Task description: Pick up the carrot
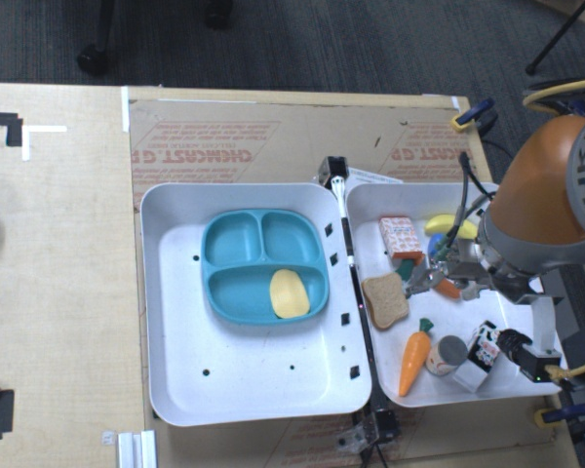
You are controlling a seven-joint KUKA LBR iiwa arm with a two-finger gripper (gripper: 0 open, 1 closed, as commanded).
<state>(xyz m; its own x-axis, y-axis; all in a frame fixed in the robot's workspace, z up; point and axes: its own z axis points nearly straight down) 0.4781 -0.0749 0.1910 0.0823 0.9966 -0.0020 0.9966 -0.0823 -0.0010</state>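
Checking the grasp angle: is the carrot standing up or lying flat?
Lying flat. The carrot rests lengthwise on the right bin's floor, green top toward the bread slice.

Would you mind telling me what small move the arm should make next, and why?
Probably shift the hand toward the bin's near edge, over the carrot. The hand hovers above the bread and the carrot lies apart from it, nearer the camera, beside a can.

The arm [541,198] is seen reaching in from the right, its orange band uppermost and its grey wrist bent downward to the left. The gripper [439,279] is held low, pointing left, at mid depth.
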